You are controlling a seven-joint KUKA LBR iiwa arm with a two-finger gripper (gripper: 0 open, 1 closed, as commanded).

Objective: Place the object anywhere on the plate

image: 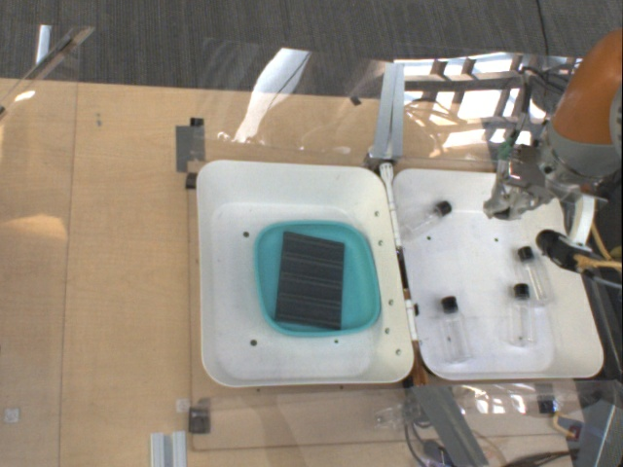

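A dark grey ribbed rectangular object [311, 280] lies flat on the teal plate [267, 261], which sits in the middle of the left bin [226, 343]. The object lies fully inside the plate's rim, turned slightly off square. My gripper [504, 202] hangs over the far right part of the right bin [477, 261], well away from the plate and the object. It hangs from the grey wrist below the orange band [589, 105]. Nothing shows in its grasp.
Several small clear vials with black caps lie scattered in the right bin, among them one [443, 208] near its far left and one [449, 305] nearer the front. A metal divider [387, 115] stands behind the gap between the bins. Cables run at the right edge.
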